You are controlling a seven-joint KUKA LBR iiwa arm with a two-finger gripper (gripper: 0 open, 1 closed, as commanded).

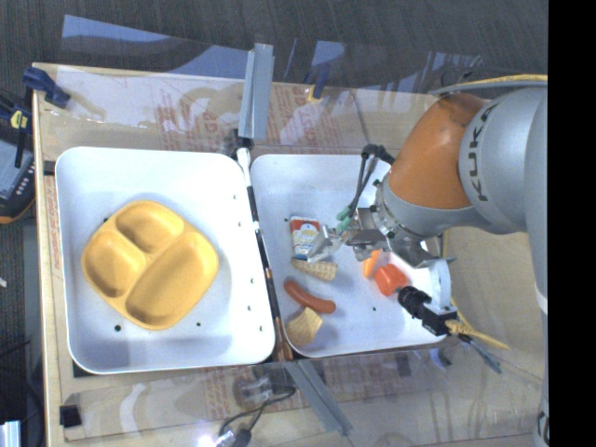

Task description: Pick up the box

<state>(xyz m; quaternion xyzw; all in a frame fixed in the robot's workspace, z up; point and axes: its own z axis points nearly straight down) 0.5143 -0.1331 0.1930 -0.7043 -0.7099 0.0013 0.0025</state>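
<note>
The wooden surface (140, 110) is seen bearing two shallow white bins; the left bin (74, 170) is occupied by a yellow divided plastic tray (151, 263). The grey arm w/ orange band (466, 166) is reached in over the right bin (279, 170). The small white-and-red box (304, 237) is placed at that bin's centre-left, w/ the fingers (332, 242) just beside its right edge; their spread can't be told. Crowded below the box: a waffle piece (316, 270), a red sausage (309, 296), a tan wedge (304, 325). An orange-red block (386, 275) is set right of them.
</note>
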